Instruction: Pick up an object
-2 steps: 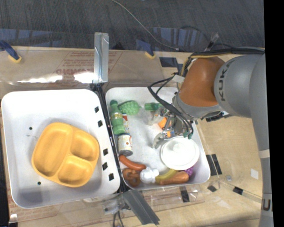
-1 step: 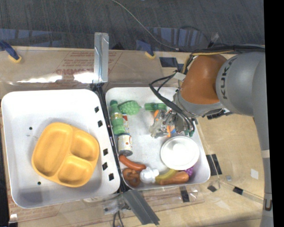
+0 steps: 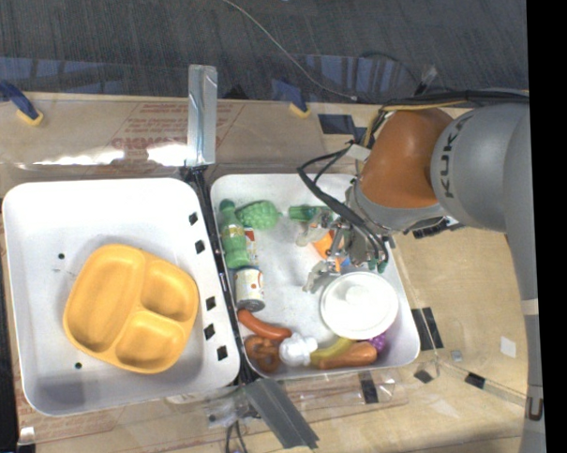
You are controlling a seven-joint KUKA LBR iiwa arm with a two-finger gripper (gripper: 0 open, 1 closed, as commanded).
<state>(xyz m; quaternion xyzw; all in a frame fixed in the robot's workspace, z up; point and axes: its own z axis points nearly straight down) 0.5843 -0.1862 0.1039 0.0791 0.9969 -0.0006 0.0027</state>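
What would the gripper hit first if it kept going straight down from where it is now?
Probably the white bowl, or bin floor at its upper-left edge. The gripper points down into the right bin just above it. Depth is unclear from this one slanted view.

**Robotics lab bench, not a kitchen**

Industrial grey arm (image 3: 478,170) with an orange band, lettered KUKA, reaching in over a bench (image 3: 120,125) faced in taped-down cardboard; two shallow white bins (image 3: 23,279) clamped side by side; loose cable (image 3: 275,43) trailing across dark carpet-like floor; contents are toy food (plastic sausages, a bottle, a small can) and a yellow divided plate (image 3: 129,307); test rig setting.
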